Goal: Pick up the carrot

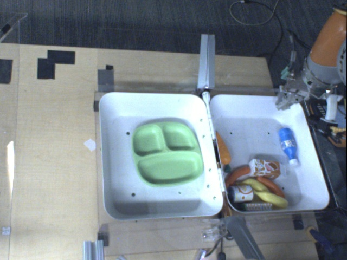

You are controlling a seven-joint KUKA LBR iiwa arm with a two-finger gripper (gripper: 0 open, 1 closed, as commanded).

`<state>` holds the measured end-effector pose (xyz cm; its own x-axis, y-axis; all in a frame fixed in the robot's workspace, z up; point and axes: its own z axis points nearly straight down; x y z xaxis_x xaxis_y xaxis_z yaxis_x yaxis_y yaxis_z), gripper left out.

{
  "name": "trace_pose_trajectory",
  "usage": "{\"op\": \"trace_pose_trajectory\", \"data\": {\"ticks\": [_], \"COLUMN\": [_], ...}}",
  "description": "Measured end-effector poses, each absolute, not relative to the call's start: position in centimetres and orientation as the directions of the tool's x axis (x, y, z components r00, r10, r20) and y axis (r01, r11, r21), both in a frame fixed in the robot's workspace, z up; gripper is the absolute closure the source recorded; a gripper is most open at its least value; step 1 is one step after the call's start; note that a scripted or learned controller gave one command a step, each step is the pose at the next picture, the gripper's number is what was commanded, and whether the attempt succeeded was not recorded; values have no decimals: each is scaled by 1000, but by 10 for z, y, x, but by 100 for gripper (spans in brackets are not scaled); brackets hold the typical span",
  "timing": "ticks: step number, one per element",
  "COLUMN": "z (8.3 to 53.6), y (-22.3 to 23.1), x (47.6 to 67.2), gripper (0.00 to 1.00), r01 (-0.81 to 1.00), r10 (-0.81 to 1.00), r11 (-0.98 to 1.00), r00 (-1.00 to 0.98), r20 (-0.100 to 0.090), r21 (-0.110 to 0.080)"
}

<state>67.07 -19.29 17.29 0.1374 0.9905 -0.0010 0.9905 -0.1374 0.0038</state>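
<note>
In the camera view, the small orange tapered carrot (222,150) is lying at the left edge of the right-hand shallow white bin (255,115), pressed against the wall that divides it from the left-hand shallow white bin (116,145), near the middle of the frame. The pincer (287,95) on the grey arm with the orange band (328,45) is hanging at the upper right of the frame, over the far right corner of the right-hand bin and well apart from the carrot; whether it is released or clenched cannot be told from this angle. The main risk, as I judge it, is coming from the carrot's position: with the wall touching it on one side, a descending finger is likely to be striking the rim or sliding off. Just below the carrot a cluster is crowding the lower part of the bin, including a yellow plastic banana (265,195) and a reddish sausage-shaped toy (238,173), so a low approach is risking a wrong grab. A blue plastic bottle (288,143) is lying near the arm's probable path. The green divided plastic plate (167,153) in the left-hand bin is sitting clear of it all.
</note>
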Motion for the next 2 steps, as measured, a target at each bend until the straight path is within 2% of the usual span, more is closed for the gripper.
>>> {"op": "trace_pose_trajectory", "data": {"ticks": [1,2], "z": [94,86], "y": [-195,-197], "x": [671,671], "gripper": [100,100], "r01": [954,857], "r10": [954,857], "r11": [-299,-516], "r00": [299,516], "r20": [0,1], "r21": [3,5]}}
